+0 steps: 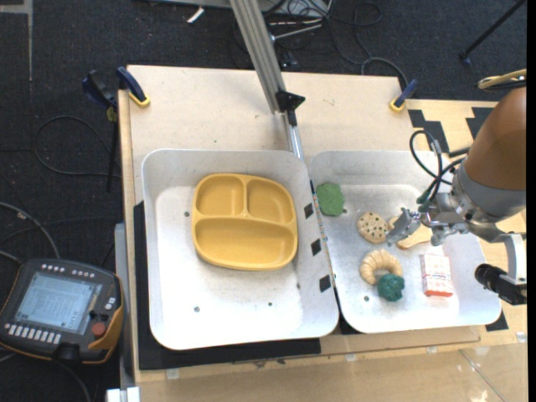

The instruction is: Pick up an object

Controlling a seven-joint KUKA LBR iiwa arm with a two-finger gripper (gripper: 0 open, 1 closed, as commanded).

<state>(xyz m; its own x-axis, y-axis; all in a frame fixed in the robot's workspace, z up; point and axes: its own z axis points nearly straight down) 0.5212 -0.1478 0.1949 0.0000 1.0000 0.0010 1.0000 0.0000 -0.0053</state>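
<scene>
Cookie [372, 225] with dark chips lies in the right white bin [368, 312]. Just right of the cookie hangs the tool [409, 223], low over a pale flat thing [412, 240]; I cannot tell if it is open or shut. Below the cookie sit a curled pastry [381, 264] and a teal lump [390, 286]. Left of the cookie is a green blob [330, 198].

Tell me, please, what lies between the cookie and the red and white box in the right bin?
In the camera view, the gripper sits between the cookie and the box, over a pale tan piece.
</scene>
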